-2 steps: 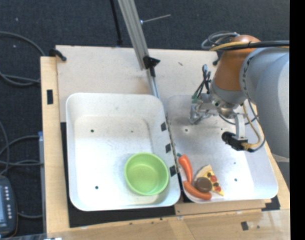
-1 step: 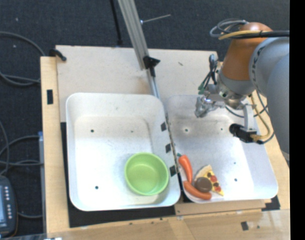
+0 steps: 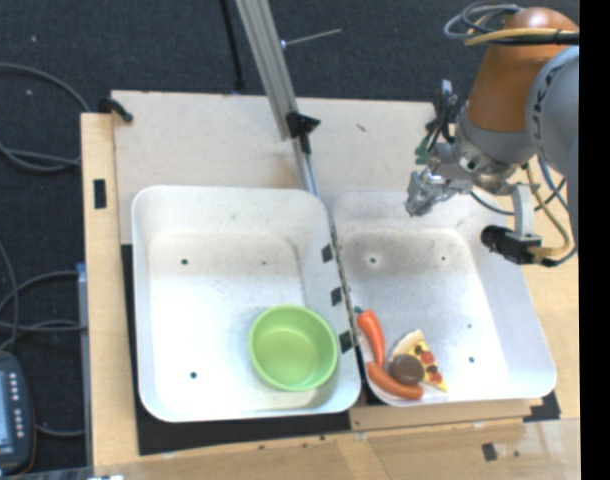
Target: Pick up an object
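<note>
Here the claw (image 3: 421, 200) is hanging over the far rim of the right bin (image 3: 505, 308), with whether it is released or clenched too small to tell.

Well below it, toward the near left corner of that bin, an orange carrot (image 3: 372, 334), a reddish sausage (image 3: 393, 381) and a yellow pizza slice (image 3: 421, 358) are lying bunched together; further left, a lime-green bowl (image 3: 293, 347) is sitting upright in the left bin (image 3: 185, 288) on the desk (image 3: 205, 138).
</note>
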